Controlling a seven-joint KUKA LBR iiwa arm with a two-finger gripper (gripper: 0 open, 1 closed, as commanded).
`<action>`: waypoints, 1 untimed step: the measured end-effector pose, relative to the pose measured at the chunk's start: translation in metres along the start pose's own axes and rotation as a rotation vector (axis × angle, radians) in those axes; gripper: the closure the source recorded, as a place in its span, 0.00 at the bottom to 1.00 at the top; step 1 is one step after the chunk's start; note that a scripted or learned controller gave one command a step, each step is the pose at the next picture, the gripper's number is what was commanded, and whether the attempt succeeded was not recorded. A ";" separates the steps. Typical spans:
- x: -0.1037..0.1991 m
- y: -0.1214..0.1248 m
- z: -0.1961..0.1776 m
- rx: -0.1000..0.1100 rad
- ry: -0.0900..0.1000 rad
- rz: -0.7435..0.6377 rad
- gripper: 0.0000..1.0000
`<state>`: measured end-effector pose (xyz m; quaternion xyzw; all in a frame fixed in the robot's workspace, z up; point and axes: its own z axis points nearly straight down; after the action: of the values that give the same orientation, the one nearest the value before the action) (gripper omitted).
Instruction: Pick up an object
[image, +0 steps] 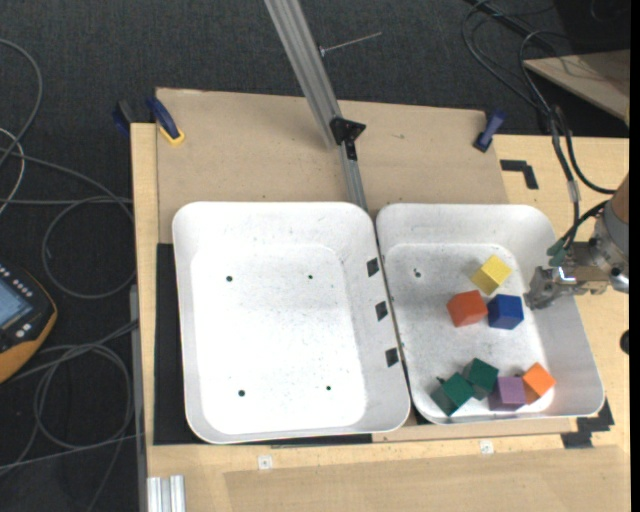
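While cables (70, 215) cross dark carpet (60, 60), clamps (165, 120) seemingly pin the bench (250, 150).

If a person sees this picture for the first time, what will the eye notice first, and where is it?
The coloured blocks in the right bin stand out first: a yellow block, a red block and a blue block near its middle, with green, purple and orange ones along its near edge. Next comes the gripper at that bin's right rim, close to the blue block. The left bin is a broad white shape beside it.
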<state>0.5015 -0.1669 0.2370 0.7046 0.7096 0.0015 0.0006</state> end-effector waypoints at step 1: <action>0.043 -0.003 0.000 0.004 0.001 0.001 1.00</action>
<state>0.4981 -0.1235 0.2367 0.7051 0.7091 0.0006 -0.0011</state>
